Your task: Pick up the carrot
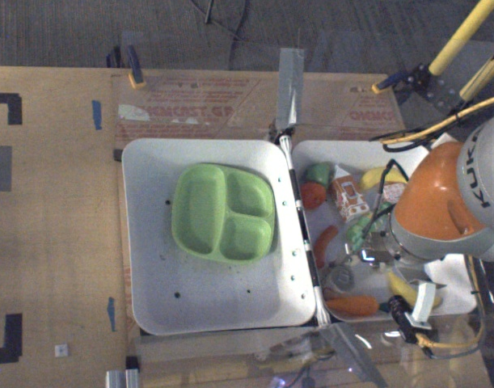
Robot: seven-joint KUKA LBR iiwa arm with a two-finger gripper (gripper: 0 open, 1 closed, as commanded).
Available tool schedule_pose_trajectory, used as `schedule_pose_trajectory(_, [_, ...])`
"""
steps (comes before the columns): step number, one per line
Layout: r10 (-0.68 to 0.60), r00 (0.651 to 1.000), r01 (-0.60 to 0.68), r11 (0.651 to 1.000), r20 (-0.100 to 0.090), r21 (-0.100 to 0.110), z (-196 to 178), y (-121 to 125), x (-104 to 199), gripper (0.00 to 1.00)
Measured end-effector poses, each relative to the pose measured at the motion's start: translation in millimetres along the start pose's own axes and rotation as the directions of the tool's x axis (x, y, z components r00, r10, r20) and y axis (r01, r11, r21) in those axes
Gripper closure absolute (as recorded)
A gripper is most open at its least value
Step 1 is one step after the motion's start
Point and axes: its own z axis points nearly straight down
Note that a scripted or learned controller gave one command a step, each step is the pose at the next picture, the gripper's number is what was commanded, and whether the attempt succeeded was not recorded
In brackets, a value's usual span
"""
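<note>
The carrot [353, 304] is orange with a dark green top and lies flat along the front wall of the right bin [344, 153]. My gripper [349, 268] hangs low over the middle of that bin, just above and behind the carrot, under the orange wrist band [428, 204]. Nothing visibly sits in the gripper. The arm hides the right part of the bin.
The right bin also holds a red elongated piece [325, 245], a tomato [313, 195], a green pepper [319, 172], a small carton [349, 198], a green item [360, 231] and two yellow bananas [374, 176] [404, 286]. A green divided plate [224, 212] lies in the left bin [149, 289].
</note>
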Motion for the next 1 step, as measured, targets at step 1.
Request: schedule_pose_trajectory(1, [0.054,0.998,-0.054,0.998,0.007,-0.008,1.0,6.5,-79.6,0.00])
